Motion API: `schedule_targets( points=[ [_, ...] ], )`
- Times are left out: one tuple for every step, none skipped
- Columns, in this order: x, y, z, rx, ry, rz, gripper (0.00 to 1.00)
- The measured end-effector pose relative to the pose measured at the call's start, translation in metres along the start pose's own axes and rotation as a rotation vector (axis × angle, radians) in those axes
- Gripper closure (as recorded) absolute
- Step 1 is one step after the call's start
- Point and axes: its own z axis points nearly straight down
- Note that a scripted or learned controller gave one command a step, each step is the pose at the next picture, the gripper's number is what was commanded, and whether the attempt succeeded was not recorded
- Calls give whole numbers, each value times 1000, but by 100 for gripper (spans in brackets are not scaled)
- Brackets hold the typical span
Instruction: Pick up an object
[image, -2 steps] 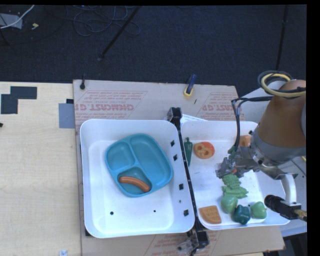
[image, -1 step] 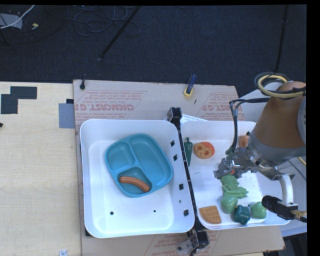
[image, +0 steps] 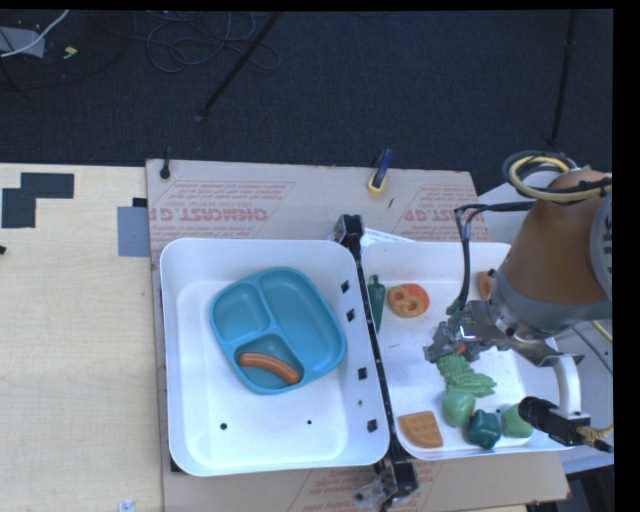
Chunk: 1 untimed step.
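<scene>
My gripper (image: 447, 345) hangs low over the middle of the right bin (image: 432, 272), on the grey arm that reaches in from the right. Just below and right of it lies a green leafy piece (image: 468, 377). A red-orange tomato slice (image: 407, 300) lies up and to the left of the gripper. Along the bin's near side sit a pale green lump (image: 458, 406), a dark teal piece (image: 484, 428) and an orange waffle-like square (image: 422, 429). A dark green pepper (image: 376, 300) lies against the bin's left wall. Nothing visibly sits between the fingers.
The left bin (image: 190, 400) holds a blue divided plate (image: 277, 325) with a sausage (image: 269, 366) in its near compartment. An orange thing (image: 485, 283) peeks out from behind the arm at the right bin's far side. A black divider (image: 365, 340) separates the bins.
</scene>
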Motion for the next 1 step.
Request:
schedule_targets(
  points=[
    [-1,-6,3,0,0,-3,100]
  ],
)
